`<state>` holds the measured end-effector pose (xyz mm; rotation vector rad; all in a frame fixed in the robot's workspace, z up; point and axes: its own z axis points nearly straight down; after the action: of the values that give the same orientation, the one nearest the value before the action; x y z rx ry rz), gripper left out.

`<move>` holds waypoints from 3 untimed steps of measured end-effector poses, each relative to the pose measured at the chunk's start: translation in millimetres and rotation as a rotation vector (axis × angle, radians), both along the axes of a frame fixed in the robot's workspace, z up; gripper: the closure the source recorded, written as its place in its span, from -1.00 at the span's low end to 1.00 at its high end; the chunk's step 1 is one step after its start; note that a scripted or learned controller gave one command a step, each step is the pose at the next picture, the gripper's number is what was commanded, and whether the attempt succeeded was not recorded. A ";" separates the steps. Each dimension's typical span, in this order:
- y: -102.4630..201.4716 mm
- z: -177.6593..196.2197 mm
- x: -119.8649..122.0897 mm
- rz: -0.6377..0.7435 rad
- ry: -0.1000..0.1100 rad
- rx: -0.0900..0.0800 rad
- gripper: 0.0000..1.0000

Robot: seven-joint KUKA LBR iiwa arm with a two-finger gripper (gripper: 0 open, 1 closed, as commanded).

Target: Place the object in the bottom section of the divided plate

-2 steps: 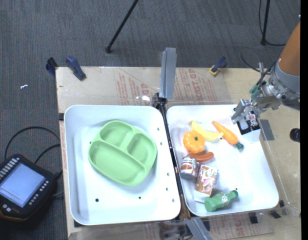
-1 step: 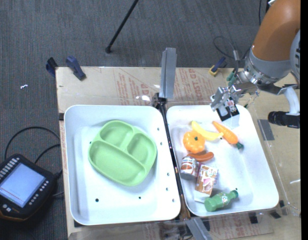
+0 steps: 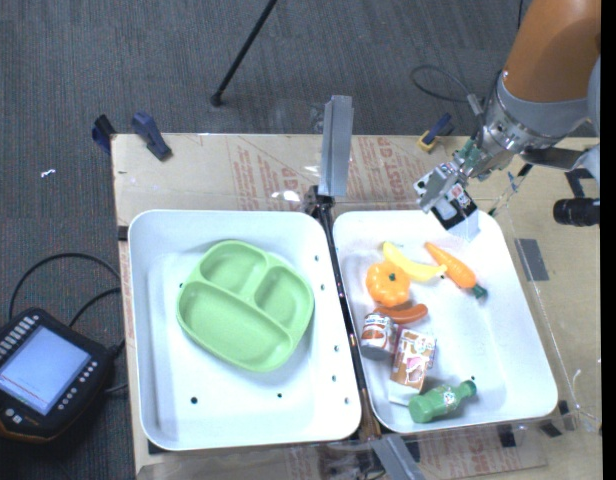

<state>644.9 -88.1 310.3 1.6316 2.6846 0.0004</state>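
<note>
The jaws [image 3: 446, 196] hover over the right bin's [image 3: 523, 368] far corner, can't tell if they're clenched, with the carrot [image 3: 454, 265] just below them, untouched.

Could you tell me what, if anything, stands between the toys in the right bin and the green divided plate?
Only the bins' adjoining rims lie between the toy pile and the green divided plate. The plate's sections look bare. The gripper hovers over the right bin's far corner, above the carrot.
</note>
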 end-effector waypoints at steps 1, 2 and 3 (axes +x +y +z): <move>-12.0 112.6 0.2 0.248 0.000 0.000 1.00; -18.6 124.4 -4.5 -0.057 0.001 0.000 1.00; -38.3 125.7 -0.4 -0.399 0.003 -0.001 1.00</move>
<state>644.4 -126.4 436.0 2.1324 2.3095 -0.0032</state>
